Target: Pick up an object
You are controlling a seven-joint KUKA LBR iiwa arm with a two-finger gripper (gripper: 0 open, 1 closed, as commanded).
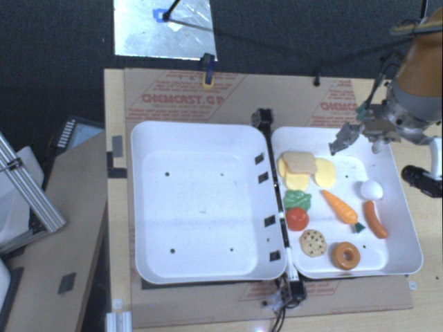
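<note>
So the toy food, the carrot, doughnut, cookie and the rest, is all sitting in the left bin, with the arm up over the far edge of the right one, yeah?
Not quite. The camera view shows the carrot, doughnut and cookie lying in the right bin, not the left bin. The rest holds: the gripper is over the right bin's far edge.

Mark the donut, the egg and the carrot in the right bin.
donut (345, 256): camera view, on its glazed ring, left of the hole.
egg (372, 190): camera view, middle of its white shell.
carrot (339, 207): camera view, middle of its orange body.
</note>
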